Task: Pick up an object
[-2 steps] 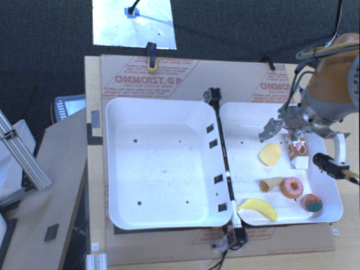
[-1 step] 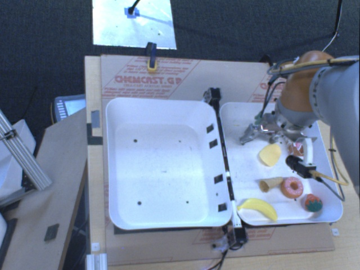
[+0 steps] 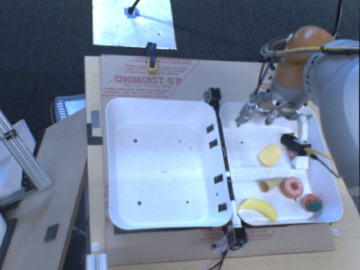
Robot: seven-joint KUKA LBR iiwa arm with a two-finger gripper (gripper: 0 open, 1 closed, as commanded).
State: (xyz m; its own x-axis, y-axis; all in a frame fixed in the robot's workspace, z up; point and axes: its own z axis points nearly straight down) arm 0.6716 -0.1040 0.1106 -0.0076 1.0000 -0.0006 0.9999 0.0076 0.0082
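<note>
A yellow banana is lying against the right bin's lower rim. Above it, a pink donut is resting beside a cone. Farther up, the gripper is hovering with fingers spread, nothing being held.

The grey arm enters from three o'clock, its orange band toward one o'clock. The gripper points toward nine o'clock, fingers spread apart with nothing between them.
</note>
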